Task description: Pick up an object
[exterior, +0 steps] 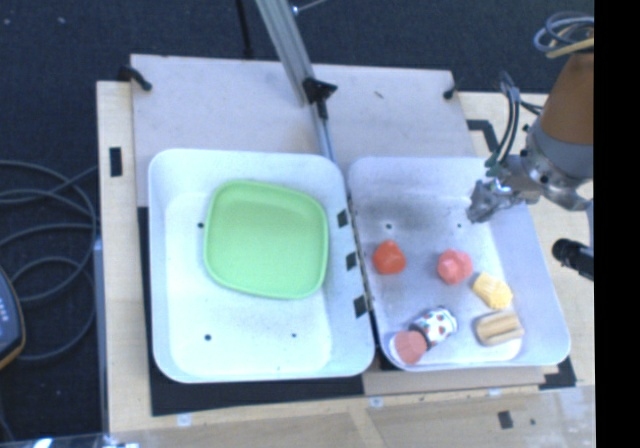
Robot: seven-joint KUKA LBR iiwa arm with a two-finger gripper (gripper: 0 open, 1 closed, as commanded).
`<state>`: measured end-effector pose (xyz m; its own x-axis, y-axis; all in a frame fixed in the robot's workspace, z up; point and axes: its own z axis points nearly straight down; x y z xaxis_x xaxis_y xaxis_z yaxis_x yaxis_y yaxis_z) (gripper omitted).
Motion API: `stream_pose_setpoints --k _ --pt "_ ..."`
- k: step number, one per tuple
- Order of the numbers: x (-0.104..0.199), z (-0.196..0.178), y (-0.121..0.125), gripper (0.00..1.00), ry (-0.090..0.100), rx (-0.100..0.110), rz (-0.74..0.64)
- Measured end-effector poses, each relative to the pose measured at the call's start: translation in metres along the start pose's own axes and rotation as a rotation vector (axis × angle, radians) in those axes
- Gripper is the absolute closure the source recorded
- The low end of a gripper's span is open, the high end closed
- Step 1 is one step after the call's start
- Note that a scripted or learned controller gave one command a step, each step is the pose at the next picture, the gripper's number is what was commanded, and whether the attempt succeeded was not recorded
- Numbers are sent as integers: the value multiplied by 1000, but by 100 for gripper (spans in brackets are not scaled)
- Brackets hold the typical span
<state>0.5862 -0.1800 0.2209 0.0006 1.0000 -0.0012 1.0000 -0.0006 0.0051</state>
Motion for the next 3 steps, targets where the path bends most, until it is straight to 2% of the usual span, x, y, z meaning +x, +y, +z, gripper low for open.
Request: stream_pose_setpoints --k 1,3 --pt "-1 -53 1 100 0 0 -1" --pt "109 -37 40 100 1 5 -4"
